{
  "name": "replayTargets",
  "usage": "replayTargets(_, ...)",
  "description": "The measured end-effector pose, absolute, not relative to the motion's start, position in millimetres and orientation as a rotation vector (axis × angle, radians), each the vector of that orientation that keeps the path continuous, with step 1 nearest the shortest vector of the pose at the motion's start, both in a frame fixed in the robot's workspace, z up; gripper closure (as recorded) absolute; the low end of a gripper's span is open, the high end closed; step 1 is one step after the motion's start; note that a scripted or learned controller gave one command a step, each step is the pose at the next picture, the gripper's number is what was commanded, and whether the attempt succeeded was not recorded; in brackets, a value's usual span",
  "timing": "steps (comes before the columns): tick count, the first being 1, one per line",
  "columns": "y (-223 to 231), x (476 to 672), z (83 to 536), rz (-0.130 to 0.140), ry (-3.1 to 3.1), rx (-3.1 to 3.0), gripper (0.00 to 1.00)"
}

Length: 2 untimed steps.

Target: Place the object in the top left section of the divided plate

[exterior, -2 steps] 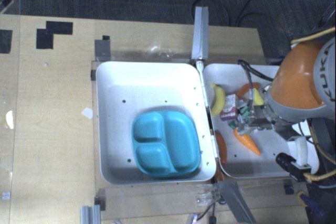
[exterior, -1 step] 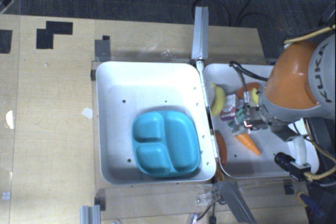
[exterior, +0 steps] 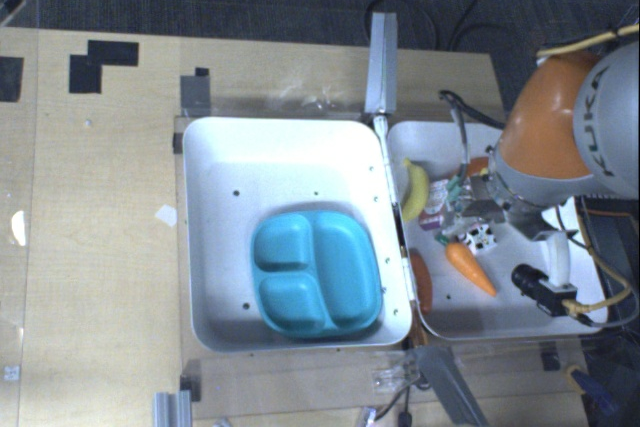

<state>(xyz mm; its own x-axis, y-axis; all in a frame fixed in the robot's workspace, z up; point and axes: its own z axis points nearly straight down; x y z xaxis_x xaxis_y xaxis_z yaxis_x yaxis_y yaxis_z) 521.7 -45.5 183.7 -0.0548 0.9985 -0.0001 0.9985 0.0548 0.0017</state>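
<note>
Nearest the camera, the blue plate point(exterior: 318, 272) sits low in the left bin point(exterior: 215, 165), its three sections bare; the top left section faces the bin's middle. Just past the divider, in the right bin point(exterior: 445, 320), a red-brown sausage point(exterior: 421, 280) lies against the near left wall, and an orange carrot point(exterior: 470, 269) rests at a slant beside a small black-and-white die point(exterior: 479, 235). Farther back, a yellow banana point(exterior: 415, 190) lies along the left wall, next to a cluster of small mixed items too cluttered to name.

The arm point(exterior: 560, 130) reaches in from the right, and the tool point(exterior: 462, 205) hangs over that cluster, just above the carrot's thick end. Whether it is open or closed cannot be told, and nothing can be seen held in it.

The task's object is apparently still among the pieces in the right bin. The risk lies in the crowding: the tool could come down on two items at once, nudge the carrot or die aside, or close on nothing.
</note>
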Motion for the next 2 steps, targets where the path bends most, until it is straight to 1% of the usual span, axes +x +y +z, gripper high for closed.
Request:
replayTargets(1, 10, 487.5, 184, 0.002, 2.327, 2.11, 1.0)
replayTargets(2, -97, 560.5, 202, 0.003, 2.39, 2.032, 1.0)
